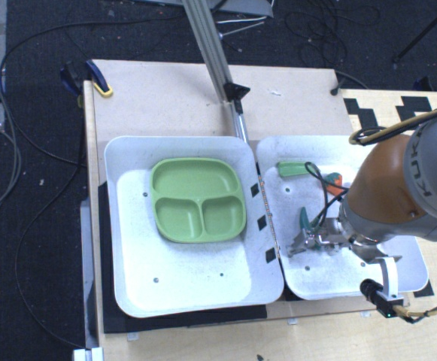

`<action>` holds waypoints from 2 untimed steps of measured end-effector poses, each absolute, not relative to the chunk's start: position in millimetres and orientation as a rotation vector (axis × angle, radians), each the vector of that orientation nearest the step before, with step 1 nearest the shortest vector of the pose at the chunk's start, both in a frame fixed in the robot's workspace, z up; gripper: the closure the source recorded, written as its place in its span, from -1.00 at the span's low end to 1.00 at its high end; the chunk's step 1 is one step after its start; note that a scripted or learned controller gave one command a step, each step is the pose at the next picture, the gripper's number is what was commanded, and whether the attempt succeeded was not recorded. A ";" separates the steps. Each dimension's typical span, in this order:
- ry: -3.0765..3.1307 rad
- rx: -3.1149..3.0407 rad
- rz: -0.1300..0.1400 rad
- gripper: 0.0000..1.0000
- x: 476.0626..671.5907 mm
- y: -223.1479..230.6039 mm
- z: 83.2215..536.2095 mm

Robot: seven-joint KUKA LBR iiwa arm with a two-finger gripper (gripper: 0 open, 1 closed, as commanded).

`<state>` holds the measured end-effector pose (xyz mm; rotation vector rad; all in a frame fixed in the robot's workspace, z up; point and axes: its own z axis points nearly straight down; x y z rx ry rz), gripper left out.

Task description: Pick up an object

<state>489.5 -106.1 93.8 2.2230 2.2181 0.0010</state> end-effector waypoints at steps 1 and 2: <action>2.210 2.221 0.004 1.00 491.2 -107.2 105.3; 2.221 2.216 0.004 1.00 486.7 -107.3 166.7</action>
